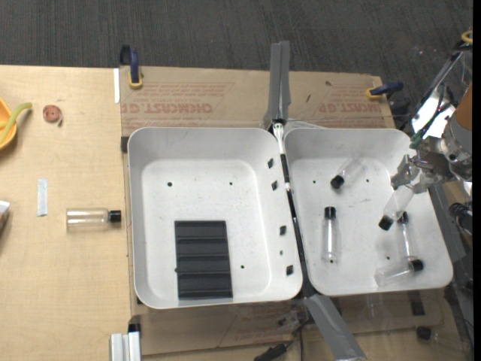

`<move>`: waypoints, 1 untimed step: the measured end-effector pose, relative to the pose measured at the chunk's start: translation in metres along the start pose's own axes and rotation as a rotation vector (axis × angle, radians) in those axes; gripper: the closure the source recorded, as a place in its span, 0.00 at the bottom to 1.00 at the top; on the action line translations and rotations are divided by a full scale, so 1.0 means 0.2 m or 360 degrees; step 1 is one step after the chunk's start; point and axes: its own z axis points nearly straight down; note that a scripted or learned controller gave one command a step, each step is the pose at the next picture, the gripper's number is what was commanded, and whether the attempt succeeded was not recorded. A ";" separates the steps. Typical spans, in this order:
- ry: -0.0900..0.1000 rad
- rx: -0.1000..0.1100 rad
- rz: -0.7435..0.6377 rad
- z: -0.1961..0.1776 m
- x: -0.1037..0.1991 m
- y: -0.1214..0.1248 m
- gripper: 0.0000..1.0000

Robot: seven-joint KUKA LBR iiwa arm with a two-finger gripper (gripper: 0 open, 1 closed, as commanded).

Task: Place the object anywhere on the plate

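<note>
A black ribbed rectangular plate [201, 259] lies at the front of the left bin [150, 201]. My gripper [409, 177] hangs over the right edge of the right bin [361, 280]. It is shut on the clear end of a vial [396, 203]. That vial slants down to the left, with its black cap lowest. Several other clear vials with black caps lie in the right bin: one at the back [346, 173], one in the middle [329, 235], one upright in the picture by the held one [405, 239], and one at the front right [397, 271].
The raised rims of the two bins meet between the plate and the gripper, with a grey bar [279, 81] behind them. On the bench to the left lie another capped vial [90, 217], a small white strip [42, 198] and a round reddish piece [51, 113]. A yellow item [6, 126] sits at the left edge.
</note>
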 end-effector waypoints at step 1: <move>0.0000 0.0000 0.0000 0.00 0.00 0.00 0.00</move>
